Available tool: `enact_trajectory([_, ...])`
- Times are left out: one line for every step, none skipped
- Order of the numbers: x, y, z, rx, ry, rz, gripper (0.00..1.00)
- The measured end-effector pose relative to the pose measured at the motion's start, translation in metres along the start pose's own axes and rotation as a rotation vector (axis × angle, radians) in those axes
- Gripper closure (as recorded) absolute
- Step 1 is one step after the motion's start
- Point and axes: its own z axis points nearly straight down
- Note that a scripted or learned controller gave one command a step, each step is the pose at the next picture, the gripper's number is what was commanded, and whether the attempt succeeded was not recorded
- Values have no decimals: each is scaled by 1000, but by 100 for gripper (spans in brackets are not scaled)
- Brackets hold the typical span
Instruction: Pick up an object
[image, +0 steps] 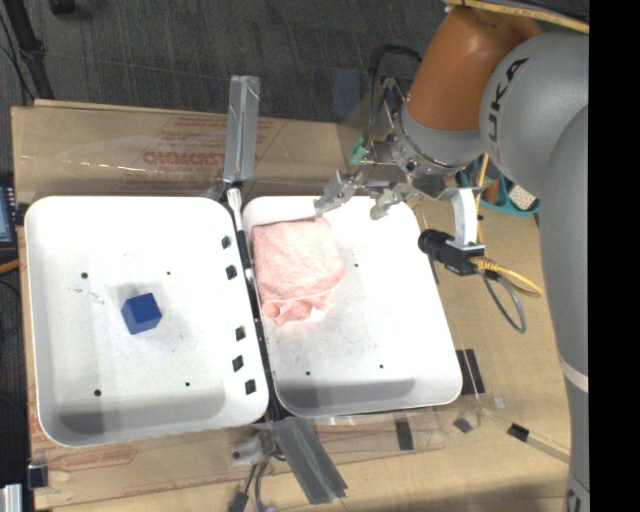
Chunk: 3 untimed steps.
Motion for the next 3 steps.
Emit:
enact_trajectory([-36,-28,119,1,0,-116,0])
enact_trajectory([-85,12,194,-7,-2,-123,0])
enact_trajectory([-55,44,194,-7,-2,-261,0])
